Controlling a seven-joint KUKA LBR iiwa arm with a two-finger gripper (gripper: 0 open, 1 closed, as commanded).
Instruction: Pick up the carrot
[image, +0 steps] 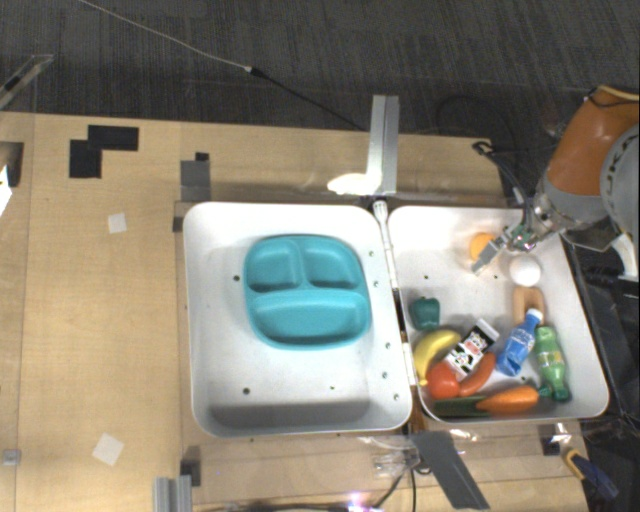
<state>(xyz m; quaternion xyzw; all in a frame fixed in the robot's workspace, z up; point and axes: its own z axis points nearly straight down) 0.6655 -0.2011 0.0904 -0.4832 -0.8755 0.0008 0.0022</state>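
The carrot (510, 400) is orange and lies flat near the front wall of the right bin (590, 395), between a dark green vegetable (455, 408) and a green bottle (549, 362). My gripper (503, 246) hangs over the far part of the same bin, just right of a small orange fruit (482, 243) and above a white ball (525, 271). It is well away from the carrot, with nothing seen in its hold. The grey arm with its orange band (590, 150) comes in from the upper right.
The right bin also holds a banana (434, 347), a green pepper (425, 312), a red fruit (441, 380), a blue bottle (517, 346), a brown roll (528, 300) and a black-and-white item (468, 351). A teal divided plate (305, 290) lies in the left bin (215, 400).
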